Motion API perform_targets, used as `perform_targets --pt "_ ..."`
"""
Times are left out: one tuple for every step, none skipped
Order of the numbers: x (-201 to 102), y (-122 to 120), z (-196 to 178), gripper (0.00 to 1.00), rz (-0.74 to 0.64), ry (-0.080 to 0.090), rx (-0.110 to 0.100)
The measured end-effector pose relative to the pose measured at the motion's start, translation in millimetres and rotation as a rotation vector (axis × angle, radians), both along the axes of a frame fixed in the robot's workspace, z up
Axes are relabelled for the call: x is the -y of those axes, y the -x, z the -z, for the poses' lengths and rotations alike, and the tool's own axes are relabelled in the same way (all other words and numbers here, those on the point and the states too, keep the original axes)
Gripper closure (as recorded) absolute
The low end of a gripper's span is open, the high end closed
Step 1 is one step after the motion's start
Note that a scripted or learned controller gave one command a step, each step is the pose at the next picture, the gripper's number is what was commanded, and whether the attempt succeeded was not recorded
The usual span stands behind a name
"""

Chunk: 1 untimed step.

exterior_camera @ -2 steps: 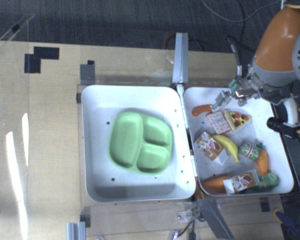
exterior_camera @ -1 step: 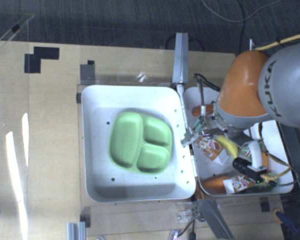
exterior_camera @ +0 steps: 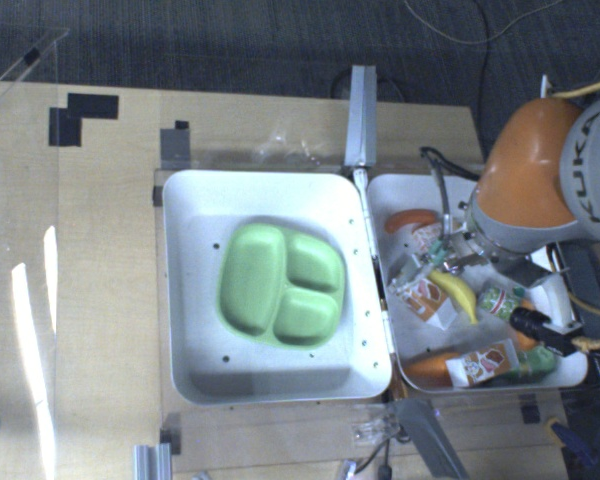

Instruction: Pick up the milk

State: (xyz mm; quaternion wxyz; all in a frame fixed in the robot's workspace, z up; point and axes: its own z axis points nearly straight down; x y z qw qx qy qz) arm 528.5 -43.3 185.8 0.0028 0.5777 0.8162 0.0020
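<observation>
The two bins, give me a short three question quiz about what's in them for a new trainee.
1. True or false: the green tray lies in the right bin.
2. Which lies nearest the banana? A) green tray B) carton C) black L-shaped mark
3. Fill in: the arm's orange band hangs over the ___ bin.

Key: 1 false, it lies in the left bin. 2 B. 3 right.
</observation>
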Motion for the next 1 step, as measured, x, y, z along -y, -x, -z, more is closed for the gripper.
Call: perform_targets --pt "-27.2 40.8 1.0 0.00 -0.032 0.000 -0.003"
